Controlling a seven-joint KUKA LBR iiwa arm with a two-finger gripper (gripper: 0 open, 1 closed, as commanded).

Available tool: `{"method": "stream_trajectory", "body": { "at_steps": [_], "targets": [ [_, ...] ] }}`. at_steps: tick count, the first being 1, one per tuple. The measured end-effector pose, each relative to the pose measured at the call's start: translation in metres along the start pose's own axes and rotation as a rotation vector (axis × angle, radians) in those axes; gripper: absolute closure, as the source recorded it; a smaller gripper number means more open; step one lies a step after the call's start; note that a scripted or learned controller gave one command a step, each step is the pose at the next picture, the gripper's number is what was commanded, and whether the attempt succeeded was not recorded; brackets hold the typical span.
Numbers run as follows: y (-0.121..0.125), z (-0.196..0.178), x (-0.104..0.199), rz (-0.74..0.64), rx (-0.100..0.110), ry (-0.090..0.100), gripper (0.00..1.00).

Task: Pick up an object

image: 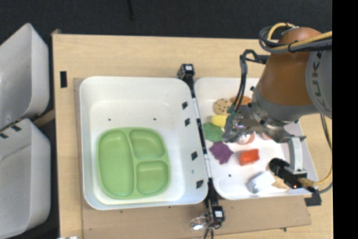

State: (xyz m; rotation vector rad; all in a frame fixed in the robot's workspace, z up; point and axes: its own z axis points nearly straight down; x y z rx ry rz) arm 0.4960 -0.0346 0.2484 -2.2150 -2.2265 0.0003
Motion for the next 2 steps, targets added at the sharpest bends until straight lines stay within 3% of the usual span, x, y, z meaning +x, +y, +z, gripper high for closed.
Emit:
{"method": "stream_trajectory", "body": {
  "at_steps": [1,2],
  "targets": [
    [0.006,0.014,-0.008,0.006,0.001,-0.002,1.00],
    [-0.002,-0.003,-0.005,0.003,-0.004,0.000,1.00]
  ]
}}
